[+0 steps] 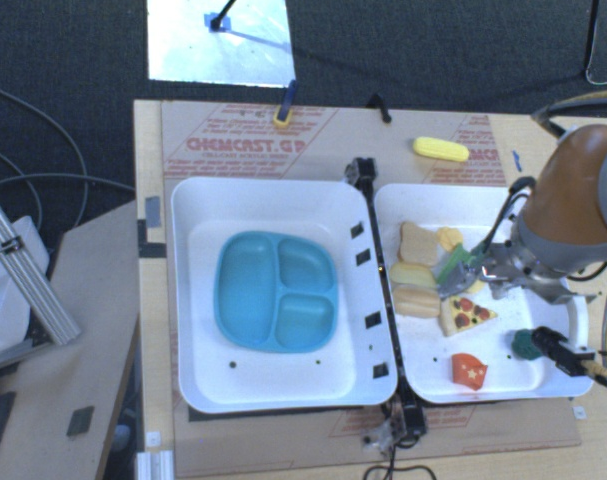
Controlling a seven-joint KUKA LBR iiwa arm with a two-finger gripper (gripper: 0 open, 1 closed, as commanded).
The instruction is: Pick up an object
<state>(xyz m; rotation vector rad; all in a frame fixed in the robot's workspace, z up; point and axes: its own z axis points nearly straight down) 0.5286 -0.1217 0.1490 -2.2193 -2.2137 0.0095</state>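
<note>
**Dark carpet around a cardboard-topped bench**

Dark carpet covers the floor, crossed by thin black cables. A pale, shiny square sheet lies beyond the bench, whose top is printed cardboard. A wooden side table stands beside it, carrying an aluminium rail.

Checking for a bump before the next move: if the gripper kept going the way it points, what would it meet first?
Probably the green piece just beyond the gripper, then the tan food pieces; depth is unclear.

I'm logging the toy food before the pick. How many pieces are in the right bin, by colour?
Tan or cream: 3 (bread slice, two pale pieces)
Yellow: 1
Pizza slice: 1
Red: 1
Dark green: 1
Total: 7
</note>
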